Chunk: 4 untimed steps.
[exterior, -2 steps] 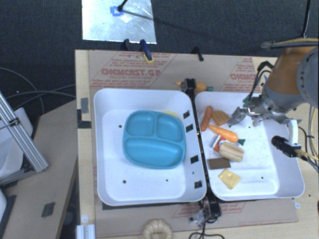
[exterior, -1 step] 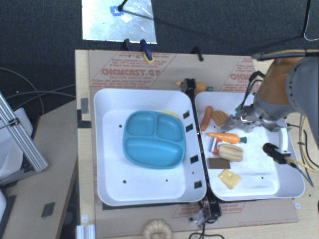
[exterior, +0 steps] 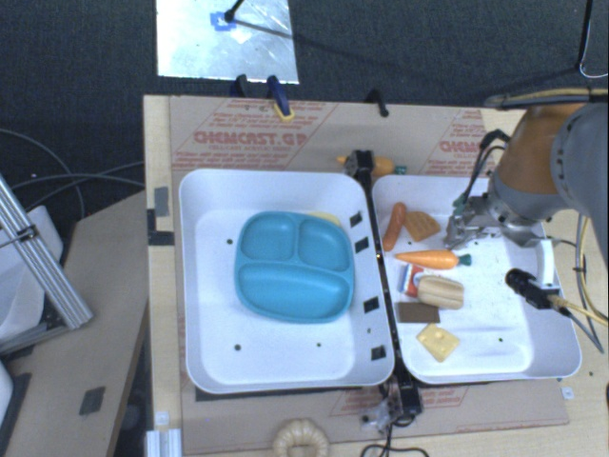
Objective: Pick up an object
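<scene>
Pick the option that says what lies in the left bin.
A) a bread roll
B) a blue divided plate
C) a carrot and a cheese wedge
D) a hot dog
B: the blue plate, with three compartments, lies in the left bin, while the carrot, cheese, roll and hot dog all lie in the right bin.

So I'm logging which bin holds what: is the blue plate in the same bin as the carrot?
No, the blue plate lies in the left bin, while the carrot lies in the right bin.
</scene>
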Motion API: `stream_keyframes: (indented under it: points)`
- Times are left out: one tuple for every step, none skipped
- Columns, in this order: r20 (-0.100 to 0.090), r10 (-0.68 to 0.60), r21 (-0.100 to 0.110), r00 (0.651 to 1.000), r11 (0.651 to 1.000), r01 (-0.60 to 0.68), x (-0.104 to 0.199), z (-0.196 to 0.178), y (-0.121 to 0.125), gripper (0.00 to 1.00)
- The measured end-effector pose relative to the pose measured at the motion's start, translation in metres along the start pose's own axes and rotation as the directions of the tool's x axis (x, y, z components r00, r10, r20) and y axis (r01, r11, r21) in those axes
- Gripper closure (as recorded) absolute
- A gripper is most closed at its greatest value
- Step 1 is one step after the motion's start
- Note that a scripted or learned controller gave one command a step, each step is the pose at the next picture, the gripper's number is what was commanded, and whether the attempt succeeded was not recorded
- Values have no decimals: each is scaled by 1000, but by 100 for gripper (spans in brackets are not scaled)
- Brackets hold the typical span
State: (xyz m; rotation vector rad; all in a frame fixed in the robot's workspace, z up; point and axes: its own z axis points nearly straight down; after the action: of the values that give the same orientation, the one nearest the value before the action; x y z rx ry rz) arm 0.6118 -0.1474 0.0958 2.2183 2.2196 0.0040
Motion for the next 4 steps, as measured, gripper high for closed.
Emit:
stream_keyframes:
  points:
    - [0, 1, 0, 1000, 1000, -1, 1, -52, -9, 100]
    - [1, -5, -4, 1000, 1000, 5, 7, -115, -3, 100]
    - [0, -5, 1, 1000, 1000, 5, 8, -130, -2, 100]
    - [0, -7, 1, 1000, 1000, 7, 53, -124, 10, 100]
